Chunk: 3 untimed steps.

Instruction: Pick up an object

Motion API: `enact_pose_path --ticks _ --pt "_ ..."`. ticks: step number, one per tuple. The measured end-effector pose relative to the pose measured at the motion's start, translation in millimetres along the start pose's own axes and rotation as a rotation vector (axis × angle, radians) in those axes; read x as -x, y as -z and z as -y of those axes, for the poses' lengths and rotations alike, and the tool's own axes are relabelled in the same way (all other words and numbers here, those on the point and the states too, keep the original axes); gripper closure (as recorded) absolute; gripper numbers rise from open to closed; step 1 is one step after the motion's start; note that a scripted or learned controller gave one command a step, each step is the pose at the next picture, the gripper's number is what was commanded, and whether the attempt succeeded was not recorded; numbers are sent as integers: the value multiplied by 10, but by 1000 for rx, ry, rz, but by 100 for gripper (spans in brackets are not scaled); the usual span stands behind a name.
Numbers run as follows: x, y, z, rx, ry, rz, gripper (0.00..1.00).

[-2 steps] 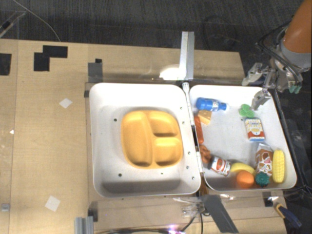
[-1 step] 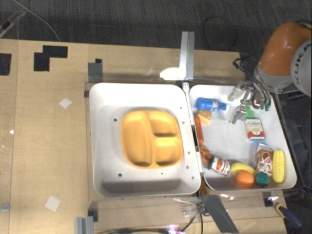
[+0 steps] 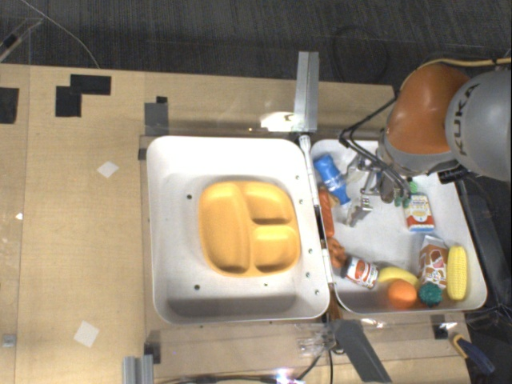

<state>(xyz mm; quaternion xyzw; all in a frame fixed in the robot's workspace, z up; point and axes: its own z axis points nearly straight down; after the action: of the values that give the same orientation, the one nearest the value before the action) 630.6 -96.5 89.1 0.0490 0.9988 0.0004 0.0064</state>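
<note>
Two bins; gripper (image 3: 370,197), upper right of frame, beside blue bottle (image 3: 330,178). Jaw state: can't tell. Centre over bottle w/ clearance before descending.

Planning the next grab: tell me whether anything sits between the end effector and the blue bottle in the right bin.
Nothing visible does. The end effector hangs just right of the blue plastic bottle, with bare white bin floor between them.
</note>
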Motion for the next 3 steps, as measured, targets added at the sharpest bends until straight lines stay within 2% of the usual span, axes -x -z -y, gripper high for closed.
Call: enact_pose_path --ticks 2,3 --pt "249 -14 -112 -1 -268 -7 0" --pt "299 142 -126 0 -263 12 100"
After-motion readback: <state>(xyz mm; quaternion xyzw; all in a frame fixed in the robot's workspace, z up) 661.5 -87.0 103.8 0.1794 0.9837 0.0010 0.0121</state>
